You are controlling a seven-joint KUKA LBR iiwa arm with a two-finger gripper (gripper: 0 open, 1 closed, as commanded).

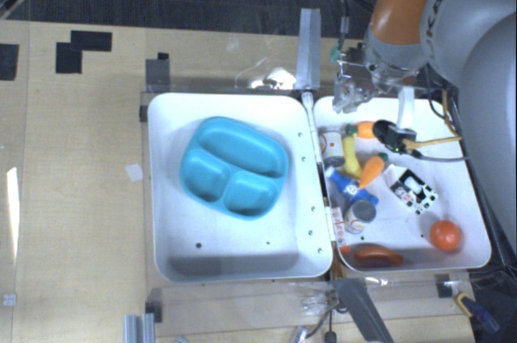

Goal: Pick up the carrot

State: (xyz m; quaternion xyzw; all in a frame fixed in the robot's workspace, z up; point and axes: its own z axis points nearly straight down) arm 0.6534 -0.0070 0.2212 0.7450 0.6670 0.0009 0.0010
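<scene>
- Carrot (371, 169): it lies in the right bin (472, 208), in the left half, slanted with its thick end toward the far right and its thin end toward the near left.
- Its thin end touches a yellow piece (352, 154) that runs lengthwise just to its left.
- A blue item (342, 186) and a grey can (363, 210) sit just in front of the carrot, close to the wall shared by the two bins.
- A small orange lump (365, 129) lies farther back, beside the top of the yellow piece.
- A white card with black marks (414, 190) lies to the carrot's right, apart from it.
- An orange ball (445, 235) rests near the front right corner, and a red-brown oblong (377, 255) lies along the front wall.
- The gripper (350, 98) hangs over the far left corner of the right bin, beyond the carrot and clear of it. Whether the claw is wide or narrow cannot be told, and nothing is seen held in it.
- The left bin (174, 244) holds a blue divided plate (234, 165).
</scene>
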